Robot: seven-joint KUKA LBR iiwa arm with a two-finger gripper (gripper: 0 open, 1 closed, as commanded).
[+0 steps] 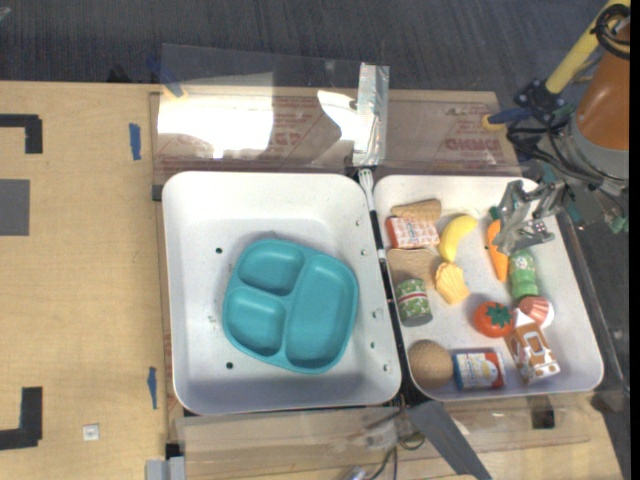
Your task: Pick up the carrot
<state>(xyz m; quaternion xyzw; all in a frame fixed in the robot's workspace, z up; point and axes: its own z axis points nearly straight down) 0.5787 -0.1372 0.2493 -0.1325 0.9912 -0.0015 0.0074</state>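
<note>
A grey robot arm [598, 118] with an orange band reaches in from 3 o'clock over 2 shallow white bins set side by side on a wooden bench [70, 268]. Its gripper [522, 220] hangs low over the right bin [585, 308], at about 1 o'clock within that bin, right above the carrot [497, 253] — whether the metal fingers are spread or pressed together cannot be told, and the carrot is not plainly seen between them.

The carrot, orange and narrow, lies along the 12-to-6 line, partly covered by the gripper at its upper end. A green vegetable [523, 275] sits just beside it at 3 o'clock, a banana [457, 235] near it at 9 o'clock and a tomato [493, 318] below at 6 o'clock. Elsewhere in the bin lie a yellow corn piece [452, 283], a small green can [413, 301], a red packet [412, 232], a blue-labelled can [476, 369], a brown potato [430, 361] and a small carton [533, 353].

The left bin [190, 218] holds a teal plate [290, 305] with 3 compartments — resting near its centre.
</note>
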